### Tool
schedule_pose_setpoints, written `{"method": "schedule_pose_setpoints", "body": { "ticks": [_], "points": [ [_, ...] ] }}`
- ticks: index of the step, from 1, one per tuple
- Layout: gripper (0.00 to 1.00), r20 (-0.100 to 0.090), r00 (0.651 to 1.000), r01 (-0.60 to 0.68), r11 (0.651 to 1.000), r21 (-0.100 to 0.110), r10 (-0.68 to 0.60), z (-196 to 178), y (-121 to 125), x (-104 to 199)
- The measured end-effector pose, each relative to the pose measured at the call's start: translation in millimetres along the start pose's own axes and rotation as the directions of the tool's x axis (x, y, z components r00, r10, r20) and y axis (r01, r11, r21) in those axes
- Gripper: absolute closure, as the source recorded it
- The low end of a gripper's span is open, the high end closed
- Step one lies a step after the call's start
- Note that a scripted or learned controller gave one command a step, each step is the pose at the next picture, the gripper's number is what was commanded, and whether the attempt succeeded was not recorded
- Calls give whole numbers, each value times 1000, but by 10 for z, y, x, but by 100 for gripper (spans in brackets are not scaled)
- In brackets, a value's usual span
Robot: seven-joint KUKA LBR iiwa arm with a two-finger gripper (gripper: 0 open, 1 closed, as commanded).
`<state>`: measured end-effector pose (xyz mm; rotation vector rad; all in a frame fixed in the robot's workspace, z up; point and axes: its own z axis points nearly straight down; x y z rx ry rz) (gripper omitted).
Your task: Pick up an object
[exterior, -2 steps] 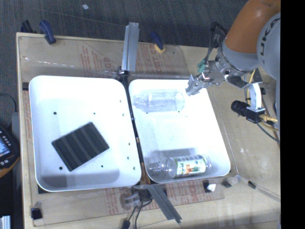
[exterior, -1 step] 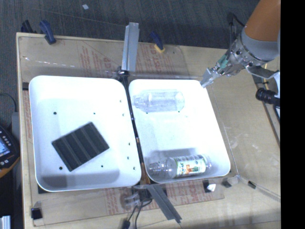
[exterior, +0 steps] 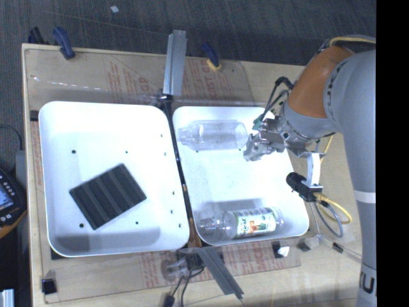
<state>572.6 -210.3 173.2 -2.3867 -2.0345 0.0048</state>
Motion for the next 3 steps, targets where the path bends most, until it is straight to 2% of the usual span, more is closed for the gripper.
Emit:
{"method": "schedule_pose_setpoints", "body": {
  "ticks": [1, 2, 3],
  "points": [
    [0, -1, 970, -242, 970, 1, 242, -56, -306, 131],
    [0, 0, 991, -130, 991, -2, 130, 172, -980, 29],
    [0, -1, 996, 89, 996, -1, -89, 396, -982, 83]
  ]
}}
